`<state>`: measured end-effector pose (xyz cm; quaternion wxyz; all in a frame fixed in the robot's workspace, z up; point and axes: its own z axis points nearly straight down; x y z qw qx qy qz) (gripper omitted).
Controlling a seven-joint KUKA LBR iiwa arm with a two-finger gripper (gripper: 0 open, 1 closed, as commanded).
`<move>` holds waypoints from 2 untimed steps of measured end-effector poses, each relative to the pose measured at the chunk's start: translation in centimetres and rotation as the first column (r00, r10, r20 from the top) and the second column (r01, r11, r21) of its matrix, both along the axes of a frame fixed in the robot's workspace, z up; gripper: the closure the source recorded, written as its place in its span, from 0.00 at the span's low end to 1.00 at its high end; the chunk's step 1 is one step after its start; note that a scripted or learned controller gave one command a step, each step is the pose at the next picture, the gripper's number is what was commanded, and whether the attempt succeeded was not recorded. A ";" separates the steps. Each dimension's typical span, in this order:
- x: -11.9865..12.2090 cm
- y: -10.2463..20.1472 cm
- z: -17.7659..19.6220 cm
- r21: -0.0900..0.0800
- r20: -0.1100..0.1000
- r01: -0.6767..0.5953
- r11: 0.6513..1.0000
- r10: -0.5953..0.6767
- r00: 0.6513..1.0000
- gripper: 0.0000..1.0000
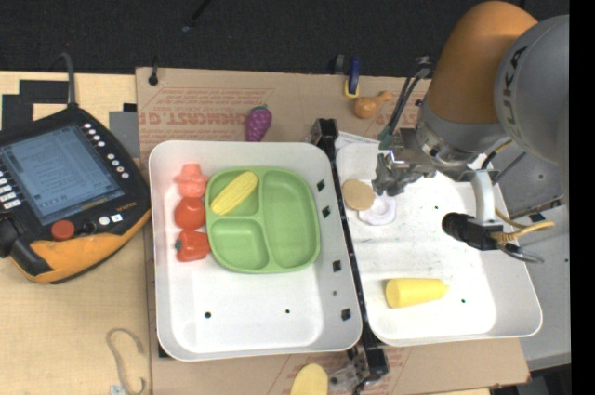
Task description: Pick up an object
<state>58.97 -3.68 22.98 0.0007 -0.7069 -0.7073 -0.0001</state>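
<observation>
A: How do the jaws stand?

B: I cannot tell whether they are open or closed. The gripper (389, 179) hangs over the right bin (465, 321), at about ten o'clock of its floor, and its tip is too small and dark to read from this slant.

A: What is it close to?

B: A tan round disc (357, 194) lies just beside it at eight o'clock, near the bin's left wall. A pale ring-like piece (377, 216) lies just below the tip at six o'clock, close against the disc. I cannot say whether the gripper touches either one.

A: Anything else in that bin?

B: A yellow cone-shaped block (416, 292) lies on its side at six o'clock of the floor, well apart from the gripper. Its narrower end points to three o'clock.

A: And the left bin?

B: The left bin (251, 314) holds a green divided plate (279, 240) in its upper half. A yellow corn cob (232, 191) lies tilted in the plate's ten o'clock compartment. Along the plate's nine o'clock edge runs a column of toys: a pink piece (191, 179), an orange-red piece (189, 214) and a red piece (193, 244), each close against the next.

A: Outside the bins?

B: Both bins sit on a cardboard sheet (204, 100) on the counter (65, 328). A purple grape bunch (258, 122) lies at twelve o'clock of the left bin, and an orange toy (370, 104) at twelve o'clock of the right bin. A teach pendant (65, 184) lies at nine o'clock of the left bin.
</observation>
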 end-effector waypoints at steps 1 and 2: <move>0.0 0.6 -1.1 -0.001 -0.003 0.002 1.000 -0.002 1.000 1.00; -1.0 0.1 -0.8 -0.001 -0.003 0.002 1.000 -0.002 1.000 1.00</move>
